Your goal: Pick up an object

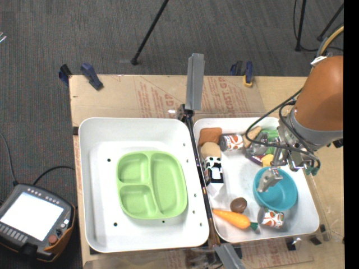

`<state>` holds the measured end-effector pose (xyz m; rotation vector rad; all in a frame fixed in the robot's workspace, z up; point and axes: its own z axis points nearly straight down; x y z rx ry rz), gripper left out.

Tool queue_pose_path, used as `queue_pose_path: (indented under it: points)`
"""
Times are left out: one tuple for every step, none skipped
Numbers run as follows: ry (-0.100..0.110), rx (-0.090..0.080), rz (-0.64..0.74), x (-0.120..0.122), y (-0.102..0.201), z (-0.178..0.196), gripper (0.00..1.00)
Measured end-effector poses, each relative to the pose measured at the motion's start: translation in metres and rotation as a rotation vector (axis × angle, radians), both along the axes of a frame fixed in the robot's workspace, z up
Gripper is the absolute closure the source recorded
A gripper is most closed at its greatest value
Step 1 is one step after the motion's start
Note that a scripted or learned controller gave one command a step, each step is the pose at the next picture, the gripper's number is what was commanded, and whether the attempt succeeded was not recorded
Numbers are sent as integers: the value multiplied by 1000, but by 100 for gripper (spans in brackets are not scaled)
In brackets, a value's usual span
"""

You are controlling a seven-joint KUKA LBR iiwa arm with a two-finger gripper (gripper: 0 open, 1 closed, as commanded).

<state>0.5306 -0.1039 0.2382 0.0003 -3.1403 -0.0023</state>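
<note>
A dark grey carpeted floor (84, 27) surrounds the work area, with black stand legs (151, 29) slanting across it and a handheld screen unit (33, 220) lying at the lower left. The tabletop (140, 94) is covered in brown cardboard, held by blue clamps (90, 74) along its far edge. Two shallow white bins sit on it side by side. The left bin (95, 150), well away from the fingers, carries a pale green divided plate (151, 184). The right bin (303, 220) sits under the arm (322, 100), whose orange band and grey wrist reach in over its far right corner.

The gripper (275, 178) hangs over a teal bowl (276, 192), its metal fingers (271, 180) pointing down just above the bowl's far rim. Whether they are spread or pressed together cannot be told, and nothing shows between them.

Below the fingers, past the bowl, a small printed can (273, 219) lies on its side. To their lower left lie an orange carrot (233, 219) and a dark brown round piece (238, 204). Further left is a black and white carton (213, 170), with a tan round lump (211, 149) and a brown block (210, 135) beyond it. Up and left of the fingers lies a second can (231, 143), and just beside them are green, yellow and purple items (265, 150), partly hidden by cables.
</note>
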Motion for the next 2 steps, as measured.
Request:
queue_pose_path:
  points:
    - [10,2,-63,-19,-54,-101,0]
    - [3,2,-66,-9,-60,-153,0]
